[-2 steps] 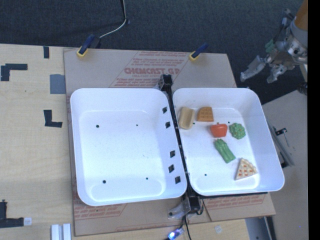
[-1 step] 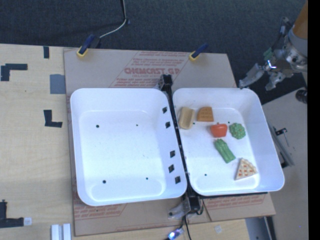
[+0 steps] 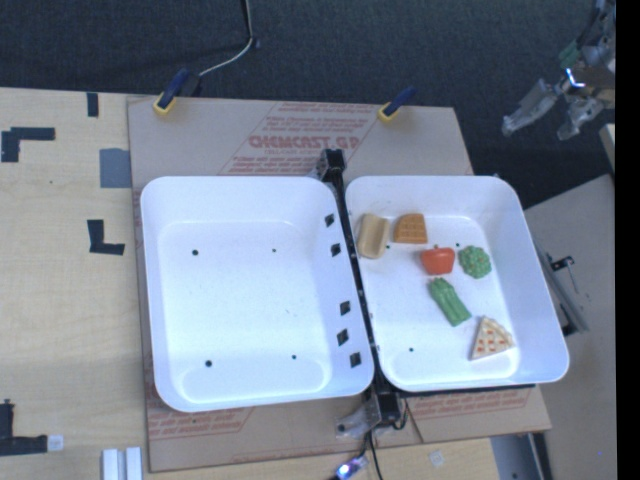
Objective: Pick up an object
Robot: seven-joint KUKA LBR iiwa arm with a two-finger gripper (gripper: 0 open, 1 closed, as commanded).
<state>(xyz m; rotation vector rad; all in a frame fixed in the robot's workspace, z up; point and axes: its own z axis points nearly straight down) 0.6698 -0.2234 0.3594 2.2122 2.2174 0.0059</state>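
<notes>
Grey two-finger gripper point(image 3: 568, 96) hovers at top right, off the bins, fingers spread, gripping nothing. Right shallow white bin point(image 3: 520, 228) holds tan bread slice point(image 3: 372, 235), orange waffle square point(image 3: 410, 229), red tomato point(image 3: 437, 260), green broccoli point(image 3: 475, 262), green pickle point(image 3: 449, 301), triangular pizza slice point(image 3: 490, 338).

I see my gripper point(image 3: 545, 118) at the upper right of the view, raised, its grey fingers point(image 3: 525, 116) pointing down-left; the wrist sits just right of it.
</notes>
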